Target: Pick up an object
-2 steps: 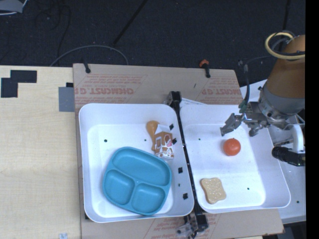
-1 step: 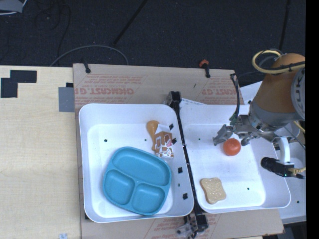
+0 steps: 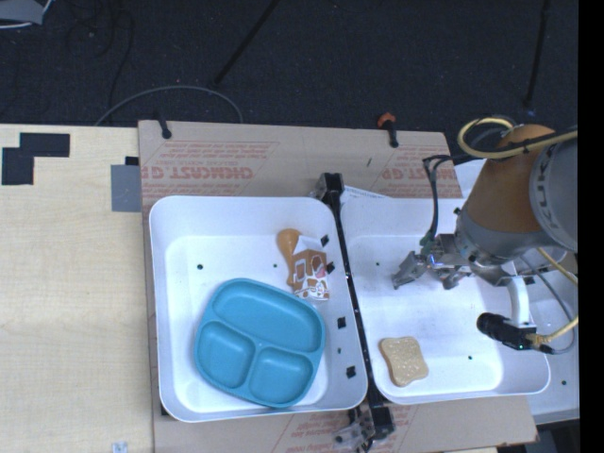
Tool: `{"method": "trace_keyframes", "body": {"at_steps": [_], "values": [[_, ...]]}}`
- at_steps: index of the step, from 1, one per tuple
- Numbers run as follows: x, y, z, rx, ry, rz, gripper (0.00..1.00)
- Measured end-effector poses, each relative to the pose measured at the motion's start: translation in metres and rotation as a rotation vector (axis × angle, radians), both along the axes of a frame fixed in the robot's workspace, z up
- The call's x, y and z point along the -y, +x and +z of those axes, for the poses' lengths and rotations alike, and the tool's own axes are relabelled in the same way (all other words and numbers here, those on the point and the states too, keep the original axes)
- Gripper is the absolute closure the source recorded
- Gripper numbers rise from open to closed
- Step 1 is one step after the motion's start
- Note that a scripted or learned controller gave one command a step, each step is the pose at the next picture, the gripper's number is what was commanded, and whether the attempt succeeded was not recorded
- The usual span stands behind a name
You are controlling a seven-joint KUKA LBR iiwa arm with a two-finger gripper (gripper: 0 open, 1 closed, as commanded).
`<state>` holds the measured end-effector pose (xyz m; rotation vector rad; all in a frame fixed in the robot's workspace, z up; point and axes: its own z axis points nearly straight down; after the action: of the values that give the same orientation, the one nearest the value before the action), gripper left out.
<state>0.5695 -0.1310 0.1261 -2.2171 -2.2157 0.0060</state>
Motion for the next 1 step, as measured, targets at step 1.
{"method": "trace_keyframes", "body": {"at_steps": [1], "values": [[0.0015, 0.0004, 0.0120, 0.002, -0.001, -0.004, 1.00]]}}
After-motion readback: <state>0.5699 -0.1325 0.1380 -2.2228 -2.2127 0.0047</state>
